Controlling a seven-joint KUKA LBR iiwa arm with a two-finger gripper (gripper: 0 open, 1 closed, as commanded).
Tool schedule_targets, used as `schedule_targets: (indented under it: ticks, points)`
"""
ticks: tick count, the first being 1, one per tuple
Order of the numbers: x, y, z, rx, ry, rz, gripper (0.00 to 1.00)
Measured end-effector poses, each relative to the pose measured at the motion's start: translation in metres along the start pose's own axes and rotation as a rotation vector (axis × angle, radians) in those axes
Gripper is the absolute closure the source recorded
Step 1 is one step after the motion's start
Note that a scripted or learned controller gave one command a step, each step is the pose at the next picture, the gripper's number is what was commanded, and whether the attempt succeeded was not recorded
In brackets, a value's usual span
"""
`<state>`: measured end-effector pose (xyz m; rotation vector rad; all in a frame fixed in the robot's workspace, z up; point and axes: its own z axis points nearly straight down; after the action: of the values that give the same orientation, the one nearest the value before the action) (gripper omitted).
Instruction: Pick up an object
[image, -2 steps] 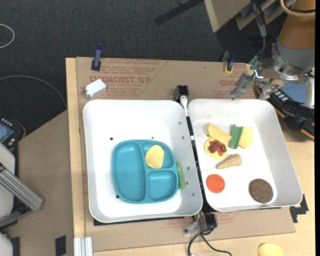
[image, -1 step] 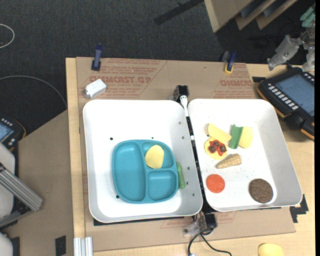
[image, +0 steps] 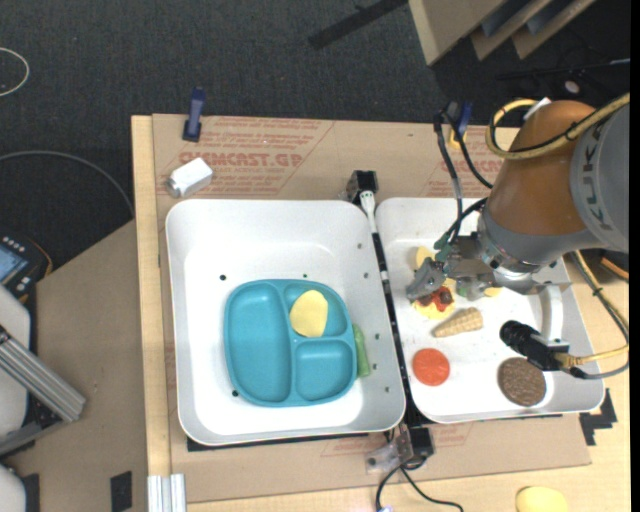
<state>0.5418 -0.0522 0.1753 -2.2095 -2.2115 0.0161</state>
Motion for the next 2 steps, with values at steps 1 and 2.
schedule_targets:
  ticks: [1,2]
  points:
    - [0.0420,-0.0430,-0.1540,-0.034,-0.001,-0.006,0.00]
    - [0.0395,-0.0425,-0.1559,-0.022,-0.004,0.000,1.00]
